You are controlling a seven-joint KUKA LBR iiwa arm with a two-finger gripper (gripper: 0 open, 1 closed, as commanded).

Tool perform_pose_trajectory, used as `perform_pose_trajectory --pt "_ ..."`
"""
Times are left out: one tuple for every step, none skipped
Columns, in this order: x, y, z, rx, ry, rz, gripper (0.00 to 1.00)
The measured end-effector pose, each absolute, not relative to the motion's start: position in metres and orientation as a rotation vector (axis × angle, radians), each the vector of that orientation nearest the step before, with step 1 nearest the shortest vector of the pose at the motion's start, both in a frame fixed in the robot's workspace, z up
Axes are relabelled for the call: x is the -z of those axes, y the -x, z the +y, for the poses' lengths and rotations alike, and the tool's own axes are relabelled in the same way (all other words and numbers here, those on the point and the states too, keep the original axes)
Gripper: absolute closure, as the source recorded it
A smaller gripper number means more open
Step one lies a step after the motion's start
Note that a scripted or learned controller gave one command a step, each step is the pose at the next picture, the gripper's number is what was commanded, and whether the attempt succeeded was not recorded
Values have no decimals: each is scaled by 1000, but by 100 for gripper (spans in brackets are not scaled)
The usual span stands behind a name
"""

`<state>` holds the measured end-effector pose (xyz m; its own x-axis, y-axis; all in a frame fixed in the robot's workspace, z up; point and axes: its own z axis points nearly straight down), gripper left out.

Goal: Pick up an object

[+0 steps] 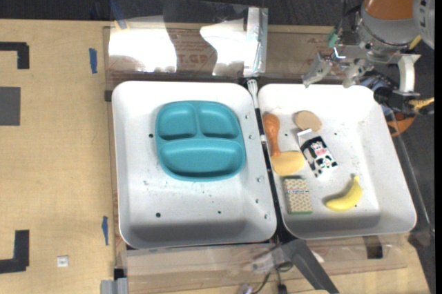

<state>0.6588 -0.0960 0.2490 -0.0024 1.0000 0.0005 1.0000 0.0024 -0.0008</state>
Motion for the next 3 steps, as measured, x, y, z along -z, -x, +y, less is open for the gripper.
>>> perform_pose_trajectory --pt "-142 -615 -91 -6 2257 -2179 0" --pt "-90 -598 -159 10 2302 -2151 0" --pt "-88 -558 -114 6 2335 -2106 0"
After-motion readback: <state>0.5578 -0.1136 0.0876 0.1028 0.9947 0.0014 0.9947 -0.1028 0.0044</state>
